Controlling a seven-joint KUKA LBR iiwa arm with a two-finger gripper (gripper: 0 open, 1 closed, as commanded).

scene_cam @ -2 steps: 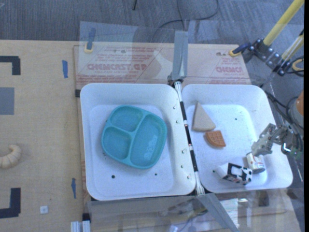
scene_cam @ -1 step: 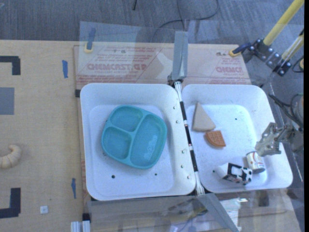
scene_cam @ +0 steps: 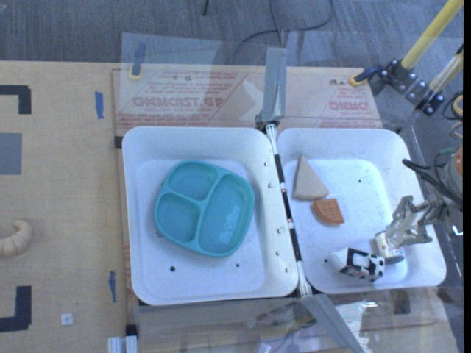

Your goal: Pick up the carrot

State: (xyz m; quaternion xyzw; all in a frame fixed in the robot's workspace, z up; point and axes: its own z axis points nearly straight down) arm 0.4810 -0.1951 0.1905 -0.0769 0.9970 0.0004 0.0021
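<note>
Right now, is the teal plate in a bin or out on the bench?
In. The plate lies flat inside the left bin, with the bin's white floor visible around it.

Gripper (scene_cam: 408, 223): arm cut off at right edge; jaws too small and cluttered to judge. Black-and-white item (scene_cam: 362, 263), right bin (scene_cam: 346, 140): identity unclear, possibly a toy.

Teal divided plate (scene_cam: 204, 207) in left bin (scene_cam: 140, 271), tan wedge (scene_cam: 308, 180), orange waffle piece (scene_cam: 328, 211) in right bin (scene_cam: 353, 142)
</note>
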